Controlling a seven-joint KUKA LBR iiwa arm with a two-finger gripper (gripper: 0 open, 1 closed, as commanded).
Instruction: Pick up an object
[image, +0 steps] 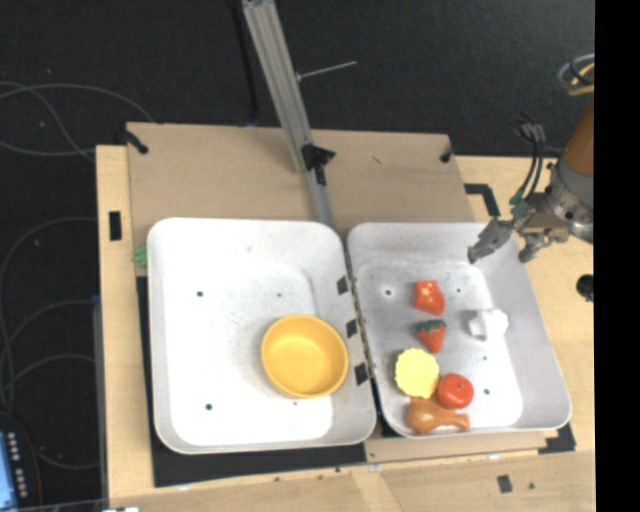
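My gripper hangs open over the far right edge of the right bin, its two grey fingers spread apart with nothing between them. In the right bin lie a red strawberry-like piece, a second small red piece with a green top, a pale white object, a yellow round piece, a red tomato-like ball and a brown drumstick shape. A yellow bowl sits upright in the left bin.
A grey metal post slants up from between the bins at the back. The tan bench borders both bins. Black cables lie on the dark floor to the left.
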